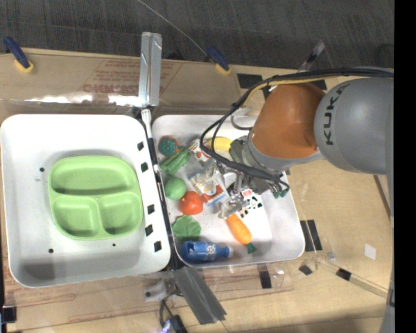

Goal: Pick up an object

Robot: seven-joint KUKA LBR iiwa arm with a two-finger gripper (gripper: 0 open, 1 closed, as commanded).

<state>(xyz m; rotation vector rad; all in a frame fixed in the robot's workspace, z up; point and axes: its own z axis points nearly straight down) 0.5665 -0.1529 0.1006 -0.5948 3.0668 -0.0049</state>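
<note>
While the left bin (21, 207) carries just a green divided tray (95, 196) lying flat in its middle, with bare white floor all round it, the work of the moment is in the right bin (286, 231). A line of black clips (151, 198) marks the shared wall between the two bins, and any carry across would have to rise over it.

Against that wall, from back to front, sit a teal ball (168, 145), a green toy (175, 161), a lime ball (175, 188), a leafy green piece (187, 226) and a blue bottle (202, 251) lying on its side by the front rim. A red tomato (191, 202) is just right of the lime ball, and a yellow piece (222, 144) peeks out near the back, partly under cables.

Judging by its pose, the arm is at the reaching step: the gripper (230, 198) is low over the middle of the pile, near a clear plastic item (205, 180) and just above an orange carrot (238, 228). Whether it is spread or closed cannot be told; wires and clutter mask the tip, and nothing can be seen caught in it.

The next move calls for settling on one target, probably the carrot or the tomato since both are close, and closing squarely on it before lifting straight up. Room is tight on the left among the packed toys; the open floor lies right of the carrot, toward the right wall.
</note>
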